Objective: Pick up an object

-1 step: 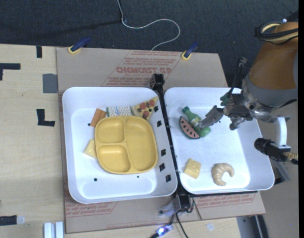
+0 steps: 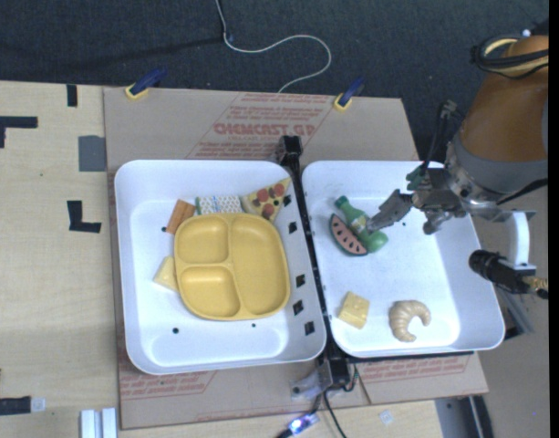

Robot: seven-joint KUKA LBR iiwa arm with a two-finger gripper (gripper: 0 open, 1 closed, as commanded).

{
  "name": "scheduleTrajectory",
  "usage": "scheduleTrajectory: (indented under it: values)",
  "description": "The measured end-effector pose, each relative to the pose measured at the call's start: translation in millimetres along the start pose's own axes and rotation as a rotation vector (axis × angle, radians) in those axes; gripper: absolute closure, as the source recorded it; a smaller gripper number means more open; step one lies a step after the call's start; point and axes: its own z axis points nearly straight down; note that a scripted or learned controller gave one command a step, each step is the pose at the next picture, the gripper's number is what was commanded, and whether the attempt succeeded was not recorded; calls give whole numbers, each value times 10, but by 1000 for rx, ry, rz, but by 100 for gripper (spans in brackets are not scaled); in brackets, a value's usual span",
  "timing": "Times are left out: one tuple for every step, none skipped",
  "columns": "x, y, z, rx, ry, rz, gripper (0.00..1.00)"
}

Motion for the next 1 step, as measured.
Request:
scheduleTrajectory:
  values:
    - [4,38,447,5,-1,1,0]
